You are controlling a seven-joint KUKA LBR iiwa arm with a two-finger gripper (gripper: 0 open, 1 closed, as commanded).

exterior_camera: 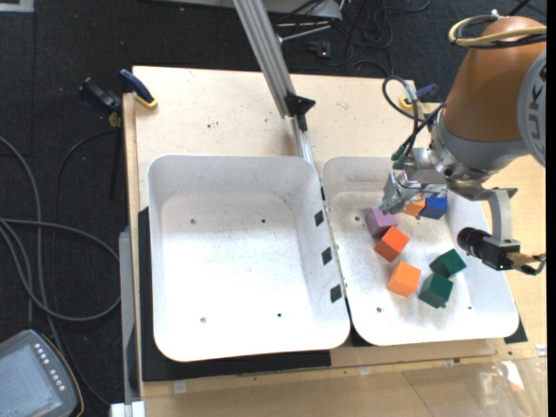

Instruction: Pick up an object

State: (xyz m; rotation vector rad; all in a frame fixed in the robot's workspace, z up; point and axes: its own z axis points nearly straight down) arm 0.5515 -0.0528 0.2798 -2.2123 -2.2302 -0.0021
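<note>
The grey two-finger gripper [397,196], whether spread or pinched I cannot tell, hangs just above the small purple block [379,221] in the right shallow white bin [486,320], beside the orange cube [392,243].

Coloured blocks [393,243] clustered in right bin [495,320].

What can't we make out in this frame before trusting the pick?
- Gripper: fingertips too small and cluttered in the camera view to tell open from shut, or whether anything is between them.
- Blue block and the small orange piece beside it: partly hidden by the gripper.
- Arm: cut off by the right edge.
</note>
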